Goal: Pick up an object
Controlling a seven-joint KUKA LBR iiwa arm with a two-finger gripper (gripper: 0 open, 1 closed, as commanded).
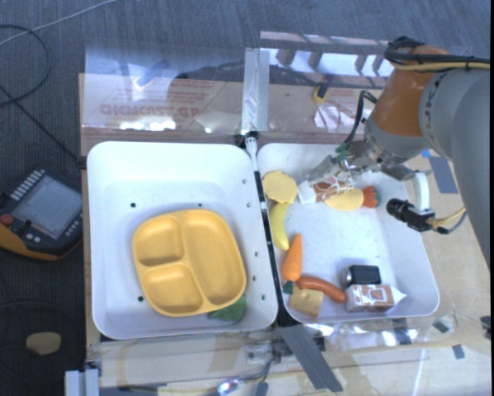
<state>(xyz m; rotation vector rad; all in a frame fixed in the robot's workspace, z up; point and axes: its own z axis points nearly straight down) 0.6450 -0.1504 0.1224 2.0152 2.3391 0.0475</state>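
My gripper (339,168) hangs low over the back of the right bin (411,258), just above a small brown-and-white packet (332,189). A flat yellow piece (345,200) and a small red-orange piece (369,196) lie beside that packet. Further left in the same bin are a round yellow item (279,186), a banana (278,221) and a carrot (292,258). Near the front lie a red sausage-like item (321,287), a pale yellow block (306,302), a black item (364,274) and a brown-and-white carton (370,297).
The left bin (115,188) holds a yellow divided plate (189,262) with something green (228,310) poking out beneath its front edge. A ridge (261,221) separates the two bins. A handheld pendant (34,214) lies on the floor at far left.
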